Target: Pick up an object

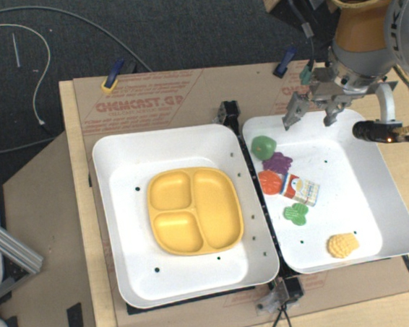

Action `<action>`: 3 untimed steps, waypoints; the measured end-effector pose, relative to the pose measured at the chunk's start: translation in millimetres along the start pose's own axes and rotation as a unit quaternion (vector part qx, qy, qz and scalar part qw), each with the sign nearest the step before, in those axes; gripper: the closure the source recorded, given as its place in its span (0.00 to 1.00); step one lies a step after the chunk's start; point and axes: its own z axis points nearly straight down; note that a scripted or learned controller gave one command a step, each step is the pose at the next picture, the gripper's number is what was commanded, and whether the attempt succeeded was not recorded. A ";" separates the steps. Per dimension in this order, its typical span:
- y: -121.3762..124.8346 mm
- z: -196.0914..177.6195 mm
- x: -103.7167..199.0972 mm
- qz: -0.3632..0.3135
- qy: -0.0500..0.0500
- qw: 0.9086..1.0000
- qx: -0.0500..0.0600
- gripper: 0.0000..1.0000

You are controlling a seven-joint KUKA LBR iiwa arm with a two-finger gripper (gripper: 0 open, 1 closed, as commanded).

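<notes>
Our two dark fingers (311,117) are spread apart with nothing between them, and they hang over the far edge of the right white bin (382,198), under the grey wrist with the orange band (368,22). Nearest to them, just below and to the left, lies the round green toy fruit (264,146); beside it we see the purple toy grape cluster (280,163), the orange-red toy piece (270,183), and the small red and white carton (302,189). These four lie close together, some touching. A little further there is the small green leafy toy (295,214), and well apart, near the front edge, the yellow toy corn cob (342,245). We judge all of them light, stiff plastic and rather slippery. The green fruit is closest, but the corn cob stands free; we would take it across its narrow width. The left white bin (121,204) holds the yellow divided plate (195,211), on the cardboard-covered table (154,103).
</notes>
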 end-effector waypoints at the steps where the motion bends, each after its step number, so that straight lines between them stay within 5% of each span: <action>1: 2.5 -8.4 0.2 -0.001 -0.001 1.000 -0.007 0.00; 3: -6.5 90.6 5.0 -0.001 0.000 1.000 -0.004 0.00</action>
